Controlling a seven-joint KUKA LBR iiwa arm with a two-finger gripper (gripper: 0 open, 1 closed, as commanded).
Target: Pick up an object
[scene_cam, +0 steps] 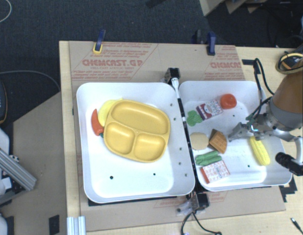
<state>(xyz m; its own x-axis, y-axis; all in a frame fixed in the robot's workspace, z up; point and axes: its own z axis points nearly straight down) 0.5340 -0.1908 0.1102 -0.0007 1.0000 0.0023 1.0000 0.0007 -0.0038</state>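
The right bin (239,89) holds several small objects. My gripper (245,130) hangs over its right half, just above the top end of a yellow corn cob (261,151) and right of a brown wedge (217,141). Nothing shows between its fingers. Further objects lie around it: a red ball (228,101), a dark red and white packet (209,109), a green piece (193,117), a beige disc (199,141), a green pod (208,157) and a red and white packet (215,171).
The left bin (137,180) carries a yellow divided plate (136,130), with an orange-red piece (96,123) and a yellow piece (105,109) tucked at its left rim. Clamps and cables sit between the bins and along the bench's right edge.
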